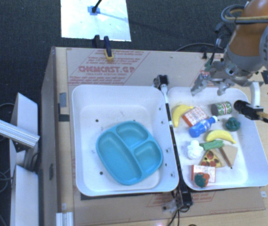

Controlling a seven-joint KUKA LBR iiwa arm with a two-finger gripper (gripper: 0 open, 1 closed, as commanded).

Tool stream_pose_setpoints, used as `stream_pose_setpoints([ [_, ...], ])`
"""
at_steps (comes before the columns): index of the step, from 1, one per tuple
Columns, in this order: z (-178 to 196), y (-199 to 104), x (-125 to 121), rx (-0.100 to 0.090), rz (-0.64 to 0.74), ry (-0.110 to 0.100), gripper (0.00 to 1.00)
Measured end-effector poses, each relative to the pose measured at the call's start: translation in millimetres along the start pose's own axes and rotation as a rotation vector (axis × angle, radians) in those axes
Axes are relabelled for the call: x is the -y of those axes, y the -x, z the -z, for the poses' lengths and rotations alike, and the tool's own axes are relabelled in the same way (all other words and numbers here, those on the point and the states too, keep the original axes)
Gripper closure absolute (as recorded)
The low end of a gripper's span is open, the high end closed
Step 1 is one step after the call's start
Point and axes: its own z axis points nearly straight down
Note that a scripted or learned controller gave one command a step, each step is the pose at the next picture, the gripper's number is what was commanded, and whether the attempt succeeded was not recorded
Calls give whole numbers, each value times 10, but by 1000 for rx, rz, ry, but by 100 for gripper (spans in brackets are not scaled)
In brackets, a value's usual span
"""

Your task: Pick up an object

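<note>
The right bin (261,166) holds several toy foods: a yellow banana (180,112), a red-and-white box (194,116), a blue bottle (202,126), a green-labelled can (222,108), a dark green lump (232,124), a second banana (220,135), a white piece (194,149), a pizza slice (211,159) and a tan wedge (229,155). My gripper (209,88) hangs over the bin's far edge, above and behind the can. Its fingers are spread open with nothing between them.
The left bin (91,102) holds a blue divided plate (129,152). A small red box with a green piece (203,174) lies at the right bin's near edge. A black clamp (161,82) sits on the ridge between the bins. Cables trail at the right.
</note>
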Motion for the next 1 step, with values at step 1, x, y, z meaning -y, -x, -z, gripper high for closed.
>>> stream_pose_setpoints([
  [1,-362,713,195,2,-1,0,0],
])
